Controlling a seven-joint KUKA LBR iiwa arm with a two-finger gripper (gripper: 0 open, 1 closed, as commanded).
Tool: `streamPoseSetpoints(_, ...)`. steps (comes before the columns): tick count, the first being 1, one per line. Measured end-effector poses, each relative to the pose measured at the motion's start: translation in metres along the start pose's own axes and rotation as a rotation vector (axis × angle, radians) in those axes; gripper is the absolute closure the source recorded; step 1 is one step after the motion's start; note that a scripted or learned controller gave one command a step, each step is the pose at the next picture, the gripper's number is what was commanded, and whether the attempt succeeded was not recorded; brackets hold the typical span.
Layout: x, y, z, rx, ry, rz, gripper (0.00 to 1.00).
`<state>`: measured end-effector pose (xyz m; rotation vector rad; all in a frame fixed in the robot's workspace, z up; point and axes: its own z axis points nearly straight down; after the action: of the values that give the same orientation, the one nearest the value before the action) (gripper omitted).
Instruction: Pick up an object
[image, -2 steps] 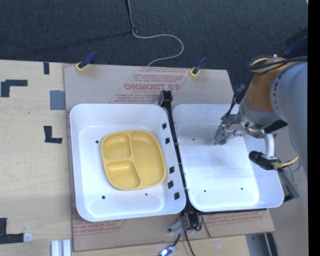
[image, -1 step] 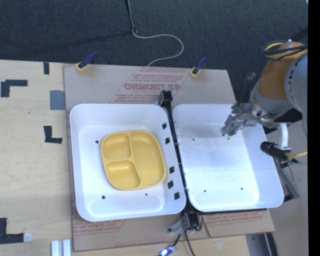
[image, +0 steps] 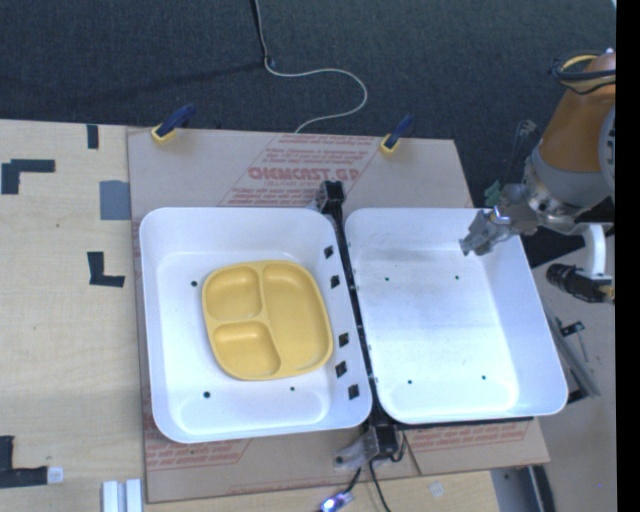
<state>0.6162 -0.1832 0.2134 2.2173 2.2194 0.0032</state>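
A yellow plate (image: 267, 319) with three compartments lies flat in the middle of the left bin (image: 160, 250). My gripper (image: 480, 238) hangs over the far right edge of the right bin (image: 530, 330), well away from the plate. The gripper looks small and dark from this angle, and nothing shows between its fingers.
The two white bins sit side by side on a cardboard sheet (image: 290, 170) held by blue and yellow clamps (image: 172, 122). Black clips (image: 345, 340) join the bins along their shared wall. A white cable (image: 310, 75) trails across the dark floor behind.
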Motion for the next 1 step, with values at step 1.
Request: streamPoseSetpoints(1, 0.0005, 0.0005, -0.0115, 0.004, 0.002, 0.000, 1.00)
